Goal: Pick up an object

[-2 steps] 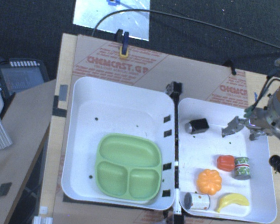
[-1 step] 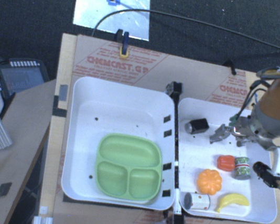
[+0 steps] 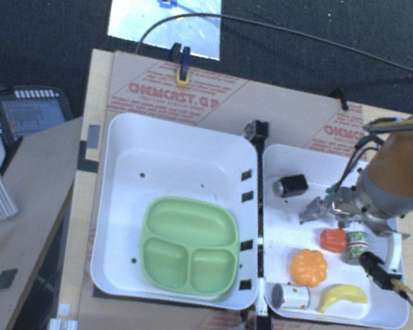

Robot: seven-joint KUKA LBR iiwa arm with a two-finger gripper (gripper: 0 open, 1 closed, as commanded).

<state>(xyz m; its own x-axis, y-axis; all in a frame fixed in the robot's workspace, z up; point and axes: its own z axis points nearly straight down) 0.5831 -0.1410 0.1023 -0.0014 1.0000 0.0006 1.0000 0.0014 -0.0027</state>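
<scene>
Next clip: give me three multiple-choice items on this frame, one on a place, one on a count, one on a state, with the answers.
1. Where is the green tray?
A. in the left bin
B. in the right bin
C. on the floor

2. How many compartments does the tray have?
A. two
B. three
C. five

3. How does the banana lie?
A. on the orange pumpkin
B. on the right bin's floor near the front rim
C. inside the tray

Answers:
1. A, it sits on the floor of the left bin.
2. B, one long section behind and two smaller ones in front.
3. B, it rests in the right bin, beside the pumpkin, not on it.
</scene>
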